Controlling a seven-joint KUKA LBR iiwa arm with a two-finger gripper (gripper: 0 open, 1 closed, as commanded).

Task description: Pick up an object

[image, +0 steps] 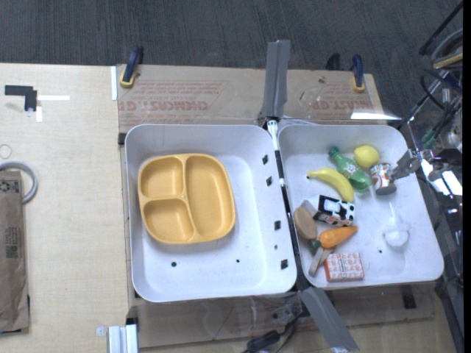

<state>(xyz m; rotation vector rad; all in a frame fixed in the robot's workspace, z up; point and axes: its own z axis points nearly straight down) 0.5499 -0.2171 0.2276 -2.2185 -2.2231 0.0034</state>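
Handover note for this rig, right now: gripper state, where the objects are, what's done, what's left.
Gripper: low in the right bin, by its right wall, at a small red-and-white can. A hold is not confirmed.
Objects, all in the right bin: lemon, green bottle, banana, black-and-white toy, carrot, red-and-white box.
Left bin: a yellow divided plate.
Done: arm is down at the objects.
Left: confirm a grasp, then lift.
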